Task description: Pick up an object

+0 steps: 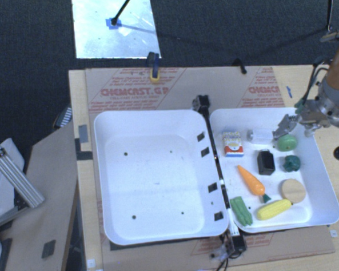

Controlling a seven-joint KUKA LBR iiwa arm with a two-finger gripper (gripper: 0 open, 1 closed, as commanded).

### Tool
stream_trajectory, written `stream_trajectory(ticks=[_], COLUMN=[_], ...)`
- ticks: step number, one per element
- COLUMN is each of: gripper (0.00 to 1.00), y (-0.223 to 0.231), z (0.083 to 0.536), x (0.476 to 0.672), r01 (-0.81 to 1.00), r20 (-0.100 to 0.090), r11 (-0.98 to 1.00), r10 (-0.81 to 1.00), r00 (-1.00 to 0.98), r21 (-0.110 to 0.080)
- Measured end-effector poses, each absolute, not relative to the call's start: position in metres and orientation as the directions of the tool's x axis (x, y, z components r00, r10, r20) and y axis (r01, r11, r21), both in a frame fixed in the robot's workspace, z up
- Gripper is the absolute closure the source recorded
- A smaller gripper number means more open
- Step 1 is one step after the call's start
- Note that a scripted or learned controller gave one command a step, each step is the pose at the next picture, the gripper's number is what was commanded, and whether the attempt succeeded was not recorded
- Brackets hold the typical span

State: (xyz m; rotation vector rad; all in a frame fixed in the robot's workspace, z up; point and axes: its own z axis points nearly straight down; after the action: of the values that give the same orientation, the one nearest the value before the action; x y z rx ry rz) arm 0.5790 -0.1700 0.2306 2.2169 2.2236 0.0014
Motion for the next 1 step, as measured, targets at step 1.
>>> stream_trajectory(ticks=[1], gripper=[0.0], y=[-0.1834], z=[0.0768], x=[0.5845], r01=[1.0], r20=[0.001], r11=[0.0], r10=[1.0], r00=[0.0], r21=[-0.004])
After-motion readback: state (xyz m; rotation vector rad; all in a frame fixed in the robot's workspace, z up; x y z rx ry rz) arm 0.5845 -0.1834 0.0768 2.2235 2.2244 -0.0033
